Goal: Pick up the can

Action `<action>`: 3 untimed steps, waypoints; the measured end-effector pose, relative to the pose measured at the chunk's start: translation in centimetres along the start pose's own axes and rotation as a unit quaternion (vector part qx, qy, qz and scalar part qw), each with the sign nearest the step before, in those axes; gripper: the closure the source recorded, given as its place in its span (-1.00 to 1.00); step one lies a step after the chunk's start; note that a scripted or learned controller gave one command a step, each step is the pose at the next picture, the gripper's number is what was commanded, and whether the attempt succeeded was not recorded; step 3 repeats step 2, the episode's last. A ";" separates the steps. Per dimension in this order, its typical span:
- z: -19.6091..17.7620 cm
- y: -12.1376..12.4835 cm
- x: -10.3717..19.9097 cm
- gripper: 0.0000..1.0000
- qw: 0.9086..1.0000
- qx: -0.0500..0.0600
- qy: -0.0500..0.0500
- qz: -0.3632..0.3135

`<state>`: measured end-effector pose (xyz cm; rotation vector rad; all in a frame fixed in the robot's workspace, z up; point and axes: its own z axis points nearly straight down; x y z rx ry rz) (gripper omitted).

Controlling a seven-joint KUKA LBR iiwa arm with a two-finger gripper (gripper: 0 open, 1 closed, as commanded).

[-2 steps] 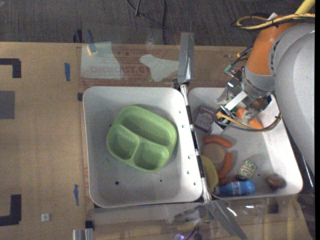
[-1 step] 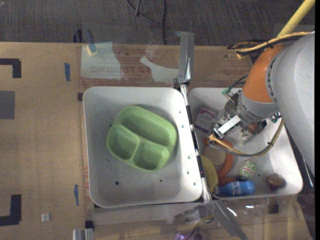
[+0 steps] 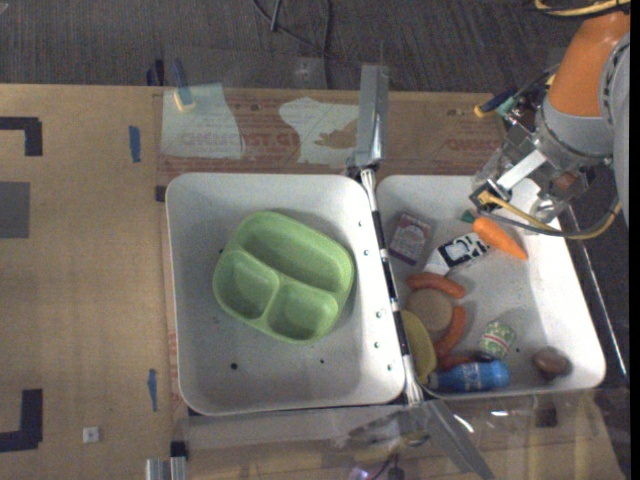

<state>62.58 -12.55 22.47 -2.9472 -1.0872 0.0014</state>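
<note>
The can (image 3: 497, 339) is small, with a green and white label, and sits in the near part of the right bin (image 3: 570, 298). It rests between a sausage and a brown lump. My gripper (image 3: 503, 190) hangs over the far edge of the right bin, just above the carrot (image 3: 499, 237). It is well behind the can, with nothing seen held in it.
The right bin also holds a purple packet (image 3: 410, 236), a black and white item (image 3: 463, 250), sausages with a bun (image 3: 436, 306), a banana (image 3: 418, 344), a blue bottle (image 3: 470, 375) and a brown lump (image 3: 550, 362). A green divided plate (image 3: 284, 276) lies in the left bin (image 3: 190, 268).
</note>
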 end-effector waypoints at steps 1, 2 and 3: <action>12.9 -2.7 -0.7 -1.00 0.993 0.000 0.001 -0.119; 11.8 -2.6 -0.7 1.00 0.993 -0.001 0.002 -0.118; 11.8 -2.6 -0.7 1.00 0.993 -0.001 0.002 -0.118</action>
